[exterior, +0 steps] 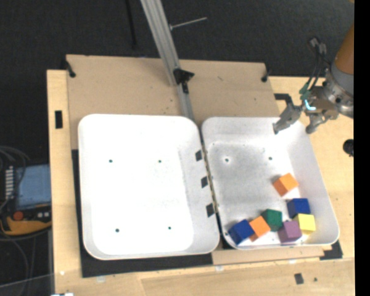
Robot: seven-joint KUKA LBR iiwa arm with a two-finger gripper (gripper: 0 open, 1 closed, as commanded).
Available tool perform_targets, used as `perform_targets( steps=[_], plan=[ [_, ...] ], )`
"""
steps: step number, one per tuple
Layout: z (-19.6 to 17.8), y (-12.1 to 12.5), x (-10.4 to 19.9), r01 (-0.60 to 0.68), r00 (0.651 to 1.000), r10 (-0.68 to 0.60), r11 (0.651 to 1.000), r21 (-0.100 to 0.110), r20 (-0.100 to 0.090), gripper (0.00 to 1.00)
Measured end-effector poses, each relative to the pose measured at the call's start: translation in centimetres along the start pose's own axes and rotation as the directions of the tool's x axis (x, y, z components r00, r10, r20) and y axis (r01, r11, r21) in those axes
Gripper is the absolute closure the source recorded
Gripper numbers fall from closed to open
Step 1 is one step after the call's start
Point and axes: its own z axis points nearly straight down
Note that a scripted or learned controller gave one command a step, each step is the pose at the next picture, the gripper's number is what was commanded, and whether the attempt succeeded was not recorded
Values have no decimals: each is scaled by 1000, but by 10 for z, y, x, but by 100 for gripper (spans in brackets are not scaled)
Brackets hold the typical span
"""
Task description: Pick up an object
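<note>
While the claw hangs with fingers apart above the right bin, small colored blocks lie grouped in its near corner; it grips nothing.

One fixed camera above the bench, looking down at a slant

It takes in both white bins whole from some way off; bench beyond them lies toward the top edge, floor and cables to their left.
</note>
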Motion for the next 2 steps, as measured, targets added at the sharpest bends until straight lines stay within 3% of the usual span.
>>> perform_targets(
  steps=[1,2],
  plan=[
    [-3,1,0,2,1000,-2,1000,-5,3,0],
    [39,0,0,-2,1000,2,1000,-1,3,0]
  ],
)
